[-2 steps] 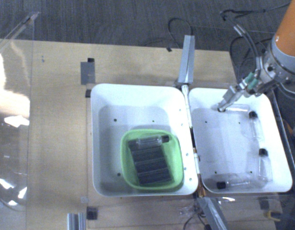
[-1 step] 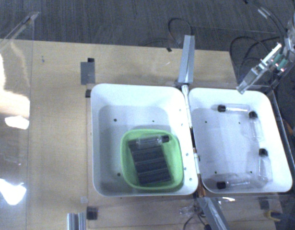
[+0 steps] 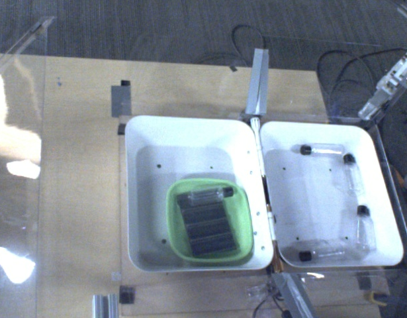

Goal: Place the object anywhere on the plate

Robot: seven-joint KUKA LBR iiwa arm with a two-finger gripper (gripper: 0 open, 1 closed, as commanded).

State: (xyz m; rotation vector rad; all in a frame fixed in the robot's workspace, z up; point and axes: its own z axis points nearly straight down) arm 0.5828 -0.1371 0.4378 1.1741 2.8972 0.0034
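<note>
Closest to the camera, at the bottom edge, some grey metal bits (image 3: 292, 300) poke out from under the spot where the two bins meet, and they are cut off so I cannot tell what they are. My gripper (image 3: 390, 88) is the small pale shape way up in the top right corner, off past the bins and over the floor, and it is too small and blurry for me to tell if it is open or shut. Under it and just to the left is the right bin (image 3: 269, 197), white and shallow. It has four clear tubes with black caps, lying near its walls: one at the far side (image 3: 324, 150), one at the far right corner (image 3: 353, 174), one down the right side (image 3: 363, 229) and one at the near side (image 3: 322, 252). They are see-through, so they are hard to spot on the white. Touching that bin is the left bin (image 3: 134, 197), and in its near half sits one green plate (image 3: 173, 211). On the plate is a dark block with ridges (image 3: 206, 230). One more clear tube (image 3: 206, 194) lies on the far part of the plate, touching the block. Both bins sit on a light wooden bench (image 3: 71, 177) with bright shiny spots on its left side. One grey post (image 3: 258, 81) stands behind the bins. Past the bench is a dark floor (image 3: 157, 12) with black cables (image 3: 246, 35).
</note>
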